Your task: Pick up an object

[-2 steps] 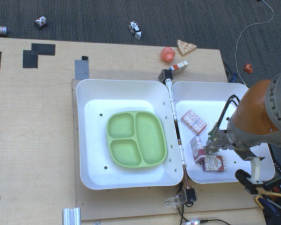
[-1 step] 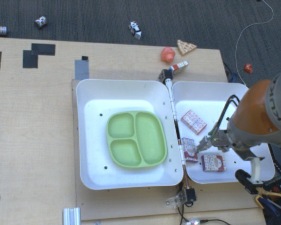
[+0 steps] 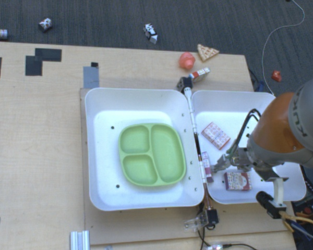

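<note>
The counter (image 3: 36,139) carries two white bins. The left bin (image 3: 101,155) holds a green tray (image 3: 152,155). The arm (image 3: 289,126) reaches from the right and hangs low over the right bin (image 3: 224,113). This looks like the reaching step. The end effector (image 3: 230,161) is near a dark red packet (image 3: 236,181); a pink card (image 3: 215,135) lies farther back. I cannot tell how it is set. Next it must drop onto one thing and squeeze. The arm covers much of the right bin.

Probably a robotics lab: a taped plywood tabletop (image 3: 36,139), two white bins (image 3: 101,191), loose cables (image 3: 281,30), grey carpet (image 3: 94,4).
</note>
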`<state>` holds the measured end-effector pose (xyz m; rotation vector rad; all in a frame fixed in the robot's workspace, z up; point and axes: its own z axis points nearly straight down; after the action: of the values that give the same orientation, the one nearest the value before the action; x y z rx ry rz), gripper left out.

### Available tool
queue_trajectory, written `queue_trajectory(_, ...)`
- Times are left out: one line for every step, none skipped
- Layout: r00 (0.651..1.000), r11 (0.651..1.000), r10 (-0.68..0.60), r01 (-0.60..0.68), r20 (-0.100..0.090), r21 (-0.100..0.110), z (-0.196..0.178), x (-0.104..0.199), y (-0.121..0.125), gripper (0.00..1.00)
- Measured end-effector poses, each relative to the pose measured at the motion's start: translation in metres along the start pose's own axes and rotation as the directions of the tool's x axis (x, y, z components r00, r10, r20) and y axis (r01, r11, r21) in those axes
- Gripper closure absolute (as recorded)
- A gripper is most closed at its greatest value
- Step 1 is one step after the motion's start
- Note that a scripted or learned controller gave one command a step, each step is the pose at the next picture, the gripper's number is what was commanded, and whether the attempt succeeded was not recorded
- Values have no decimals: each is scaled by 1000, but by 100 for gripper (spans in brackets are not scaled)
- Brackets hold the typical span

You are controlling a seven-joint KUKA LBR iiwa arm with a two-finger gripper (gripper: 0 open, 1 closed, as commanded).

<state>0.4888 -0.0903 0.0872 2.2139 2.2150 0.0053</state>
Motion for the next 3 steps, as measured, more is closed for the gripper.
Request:
queue_trajectory(1000, 1000, -2, 2, 0, -6, -11, 1, 2, 100)
queue_trajectory(1000, 1000, -2, 2, -1, -6, -11, 1, 2, 0)
queue_trajectory(1000, 1000, -6, 6, -1, -10, -22, 1, 4, 100)
